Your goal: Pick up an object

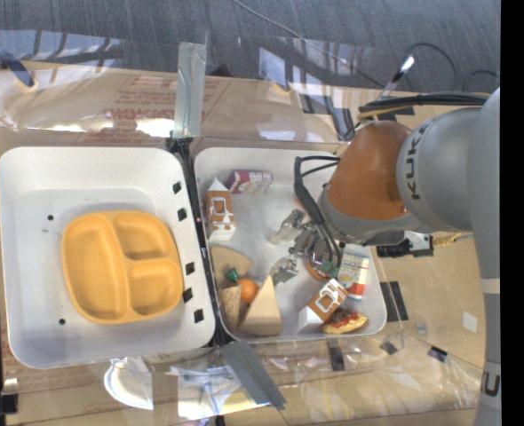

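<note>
My gripper (287, 247) hangs low in the right bin (271, 162), near its middle, fingers pointing left. Its two metal fingertips (290, 224) stand apart over bare bin floor with nothing between them, so it is open. Just left of it lie a brown bread-like slice (229, 260), a small orange piece (248, 289) and a tan cheese wedge (263, 307). A small brown-and-white carton (219, 211) lies further up at the left wall. The orange-banded wrist (369, 171) covers the bin's right part.
A pink-and-white packet (250, 181) lies at the right bin's far wall. A white bottle (355, 270), a small box (327, 301) and a pizza-like slice (345, 324) crowd the near right corner. The left bin (31, 176) holds a yellow divided tray (120, 264).
</note>
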You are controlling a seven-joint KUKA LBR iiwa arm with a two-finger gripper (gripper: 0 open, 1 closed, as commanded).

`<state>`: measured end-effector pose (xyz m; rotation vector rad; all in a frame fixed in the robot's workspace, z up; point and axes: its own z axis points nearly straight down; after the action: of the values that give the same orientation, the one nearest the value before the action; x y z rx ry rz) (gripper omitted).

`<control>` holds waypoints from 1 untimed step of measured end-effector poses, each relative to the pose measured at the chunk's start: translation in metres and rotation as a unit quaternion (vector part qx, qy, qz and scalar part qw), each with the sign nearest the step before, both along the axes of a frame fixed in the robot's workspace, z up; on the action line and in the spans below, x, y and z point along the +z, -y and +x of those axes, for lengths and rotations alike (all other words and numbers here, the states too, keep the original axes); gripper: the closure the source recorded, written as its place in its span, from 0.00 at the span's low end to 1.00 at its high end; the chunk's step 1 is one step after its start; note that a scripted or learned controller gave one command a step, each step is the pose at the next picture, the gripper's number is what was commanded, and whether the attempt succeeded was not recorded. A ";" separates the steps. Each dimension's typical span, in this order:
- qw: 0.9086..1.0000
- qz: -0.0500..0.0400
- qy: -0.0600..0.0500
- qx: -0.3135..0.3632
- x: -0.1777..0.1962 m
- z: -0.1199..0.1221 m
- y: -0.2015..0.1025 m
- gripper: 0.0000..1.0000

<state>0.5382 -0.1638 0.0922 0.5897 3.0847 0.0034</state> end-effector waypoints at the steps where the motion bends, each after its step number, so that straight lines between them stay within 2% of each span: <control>1: 1.000 0.000 0.001 0.016 0.001 -0.053 0.045 0.00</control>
<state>0.4853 -0.2089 0.0932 0.5408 3.0912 0.0030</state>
